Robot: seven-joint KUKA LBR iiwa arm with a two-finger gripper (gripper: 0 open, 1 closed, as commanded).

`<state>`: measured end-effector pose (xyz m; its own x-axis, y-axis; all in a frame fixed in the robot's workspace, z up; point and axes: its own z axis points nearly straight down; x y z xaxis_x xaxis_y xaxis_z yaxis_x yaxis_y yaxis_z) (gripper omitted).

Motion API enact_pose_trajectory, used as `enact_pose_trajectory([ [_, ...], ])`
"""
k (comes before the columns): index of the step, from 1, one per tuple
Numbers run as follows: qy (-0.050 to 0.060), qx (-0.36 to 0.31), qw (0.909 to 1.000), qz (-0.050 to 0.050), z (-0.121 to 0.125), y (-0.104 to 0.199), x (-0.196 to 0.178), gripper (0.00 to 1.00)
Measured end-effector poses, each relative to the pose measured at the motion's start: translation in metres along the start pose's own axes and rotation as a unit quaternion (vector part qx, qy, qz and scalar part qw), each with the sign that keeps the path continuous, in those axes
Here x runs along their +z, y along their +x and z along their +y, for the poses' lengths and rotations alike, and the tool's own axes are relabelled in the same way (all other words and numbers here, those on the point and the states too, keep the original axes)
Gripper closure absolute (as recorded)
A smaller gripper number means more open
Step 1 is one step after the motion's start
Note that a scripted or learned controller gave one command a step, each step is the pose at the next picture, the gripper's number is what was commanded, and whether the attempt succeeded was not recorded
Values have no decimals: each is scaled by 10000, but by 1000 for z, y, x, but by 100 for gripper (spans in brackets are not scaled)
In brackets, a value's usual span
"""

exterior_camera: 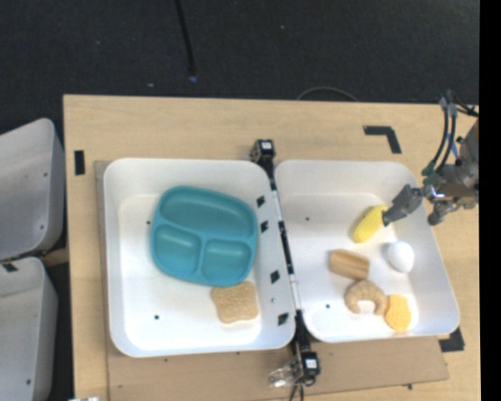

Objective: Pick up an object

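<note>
- Nearest me, at the bottom lip of the right bin point(417, 328), lies an orange-yellow piece point(397, 312), touching the curled tan croissant point(365, 296) just to its left.
- Across the divider, a slice of toast point(235, 302) sits low in the left bin point(125, 307), its top edge meeting the teal plate.
- Just above the croissant rests a small tan cylinder point(349, 263), lying on its side.
- To the right of that cylinder, a white egg point(399, 256) sits near the bin's right wall, apart from the rest.
- The teal divided plate point(204, 235) fills the middle of the left bin, lying flat, three compartments showing.
- Farther up in the right bin is a yellow lemon-like object point(368, 223), tilted.
- The gripper point(417, 205) comes in from the right edge; its jaws are spread apart, one dark finger point(398, 205) reaching down to touch the yellow object's upper right end, the other out over the bin's right rim. Nothing sits between them.
- Beyond both bins the wooden bench point(192, 124) runs back to a dark floor.
</note>
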<state>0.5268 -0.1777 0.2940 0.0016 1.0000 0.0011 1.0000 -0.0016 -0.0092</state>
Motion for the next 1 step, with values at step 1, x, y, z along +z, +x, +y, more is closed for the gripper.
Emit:
enact_pose_trajectory([
  [1, -55, -10, 10000, -9, 2, 0, -6, 0],
])
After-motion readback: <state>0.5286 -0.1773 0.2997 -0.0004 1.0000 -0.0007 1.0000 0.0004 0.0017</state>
